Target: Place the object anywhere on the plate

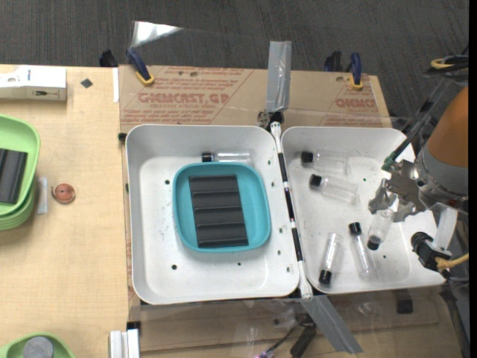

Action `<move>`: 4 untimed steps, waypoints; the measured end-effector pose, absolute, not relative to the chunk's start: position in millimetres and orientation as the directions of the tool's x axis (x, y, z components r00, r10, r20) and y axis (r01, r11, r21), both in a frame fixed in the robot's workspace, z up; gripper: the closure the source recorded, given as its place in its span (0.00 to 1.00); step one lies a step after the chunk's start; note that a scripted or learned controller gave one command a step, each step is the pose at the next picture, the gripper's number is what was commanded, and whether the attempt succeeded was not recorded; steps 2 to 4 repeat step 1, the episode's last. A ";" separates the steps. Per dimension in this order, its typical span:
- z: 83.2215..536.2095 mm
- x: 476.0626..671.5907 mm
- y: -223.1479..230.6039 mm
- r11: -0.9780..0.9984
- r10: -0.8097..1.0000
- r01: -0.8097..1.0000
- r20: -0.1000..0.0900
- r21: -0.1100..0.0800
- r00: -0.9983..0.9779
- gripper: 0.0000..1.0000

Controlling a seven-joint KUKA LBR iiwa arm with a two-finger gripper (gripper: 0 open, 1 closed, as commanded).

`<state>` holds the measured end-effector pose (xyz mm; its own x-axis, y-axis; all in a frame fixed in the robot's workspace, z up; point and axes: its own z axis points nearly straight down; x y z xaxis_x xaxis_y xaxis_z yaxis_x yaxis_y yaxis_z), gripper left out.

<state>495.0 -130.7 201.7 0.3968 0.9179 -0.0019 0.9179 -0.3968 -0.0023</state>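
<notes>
While the gripper (pixel 385 209) hangs low over the right bin (pixel 339 139), a clear vial with a black cap (pixel 376 232) sits upright just beneath its fingers; whether the fingers actually clamp it, or how wide they stand, cannot be told from this angle.

Vial: transparent tube, dark cap at the lower end.

Loose in the same bin: four more clear black-capped vials, two lying near the front wall (pixel 326 257) (pixel 358 246), two toward the back (pixel 332 187) (pixel 322 159).

Left bin (pixel 145 222): teal plate (pixel 181 207) at centre, carrying a black ribbed block (pixel 217 210). One vial (pixel 225 156) lies just behind the plate's rear edge. The divider (pixel 287 200) between the bins stands between gripper and plate.
</notes>
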 end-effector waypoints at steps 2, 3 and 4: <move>201.8 495.0 -130.7 -0.397 0.918 0.918 -0.002 -0.002 0.397 0.00; 201.8 495.0 -130.7 -0.397 0.918 0.918 -0.002 -0.002 0.397 0.00; 201.8 495.0 -130.7 -0.397 0.918 0.918 -0.002 -0.002 0.397 0.00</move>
